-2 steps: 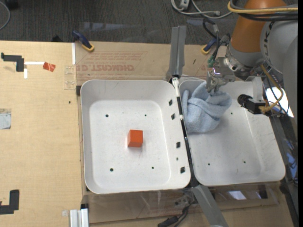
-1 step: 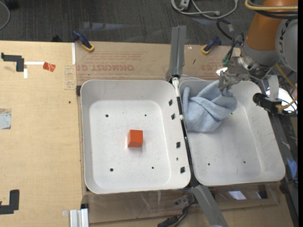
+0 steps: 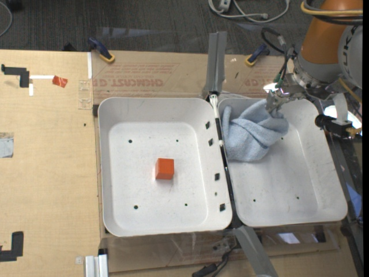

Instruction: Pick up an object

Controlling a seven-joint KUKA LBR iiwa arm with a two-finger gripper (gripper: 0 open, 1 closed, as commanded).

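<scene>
My tool [image 3: 275,104] sits low in the right bin [image 3: 300,212], at its far edge, with my grey arm and its orange band [image 3: 326,36] rising behind it toward the upper right. The tip is down on the top of the light blue cloth [image 3: 251,134], right at the cloth's raised upper corner. The fabric there looks drawn up toward the tool, but I cannot tell whether my fingers are apart or together, nor whether any cloth lies between them; the tip is too small and too tangled with cables to read.

The rest of the cloth spreads away from my tool, down and to the left, bunched in folds against the wall that the right bin shares with the left bin [image 3: 115,212]. One edge of it laps up on that dividing wall.

Well to the left of my tool and nearer the camera, the orange block [image 3: 165,169] rests on the floor of the left bin, about in the middle, clear of every wall. It stands flat and touches nothing else.

Beyond both bins, behind my tool, brown cardboard [image 3: 150,77] covers the counter, held by two clamps with blue and orange handles [image 3: 101,49]. Far off to the left, a small red piece [image 3: 59,81] lies on the wooden counter [image 3: 46,183].
</scene>
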